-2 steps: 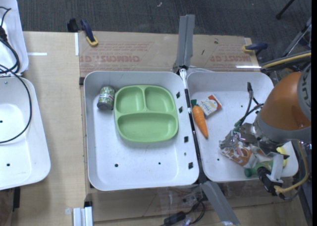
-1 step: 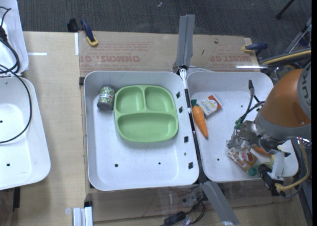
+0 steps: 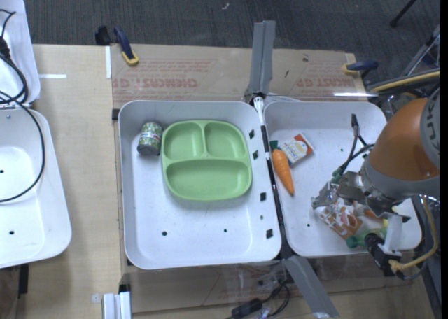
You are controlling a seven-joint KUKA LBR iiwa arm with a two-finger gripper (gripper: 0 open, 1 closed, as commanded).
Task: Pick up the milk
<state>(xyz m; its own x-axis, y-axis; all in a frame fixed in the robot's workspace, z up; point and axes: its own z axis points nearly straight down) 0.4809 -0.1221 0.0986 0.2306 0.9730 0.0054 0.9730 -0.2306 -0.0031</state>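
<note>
The milk (image 3: 297,148) is a small white carton with red and green print. It lies flat in the right bin (image 3: 308,234), near the back, just right of a carrot (image 3: 283,171). My gripper (image 3: 332,200) hangs low over the front right of that bin, well in front of and to the right of the milk. It sits on top of a crumpled packet (image 3: 343,221) with orange and white print. The orange-banded wrist (image 3: 409,146) covers the bin's right side.
The left bin (image 3: 140,227) holds a green divided plate (image 3: 206,159) and a small tin (image 3: 149,138) beside it. A green item (image 3: 359,240) lies by the packet. A grey divider post (image 3: 262,59) stands behind the two bins.
</note>
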